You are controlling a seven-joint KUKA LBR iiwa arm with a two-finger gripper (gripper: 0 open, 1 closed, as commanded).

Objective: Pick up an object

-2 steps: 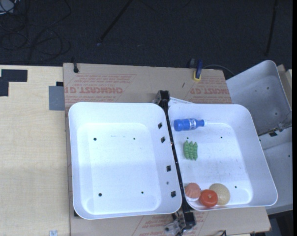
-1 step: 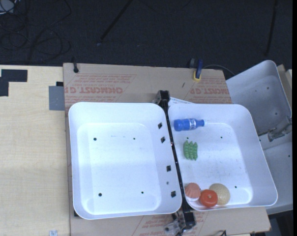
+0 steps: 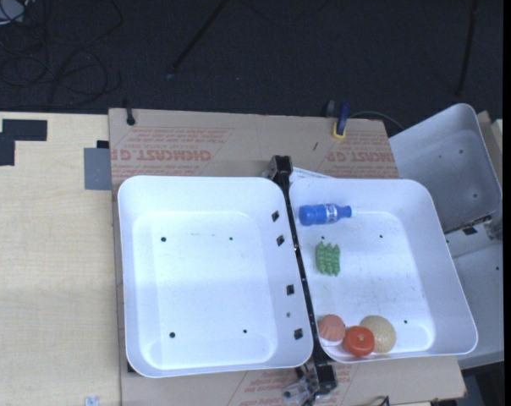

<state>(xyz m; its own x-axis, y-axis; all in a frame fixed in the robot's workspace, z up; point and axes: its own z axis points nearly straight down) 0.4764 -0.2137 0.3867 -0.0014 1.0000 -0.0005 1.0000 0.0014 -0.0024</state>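
The right bin (image 3: 416, 201) holds a blue bottle (image 3: 324, 214) lying on its side near the bin's back left corner. A small green knobbly object (image 3: 327, 259) lies just in front of the bottle. At the bin's front edge sit a pinkish round piece (image 3: 331, 328), a red round object (image 3: 359, 341) and a tan ball (image 3: 379, 331), all bunched together.
The left bin (image 3: 137, 227) stands beside the right one, with a black divider strip (image 3: 296, 260) between them. Both rest on a cardboard sheet (image 3: 205, 146). A grey metal plate (image 3: 446, 155) stands at the right.
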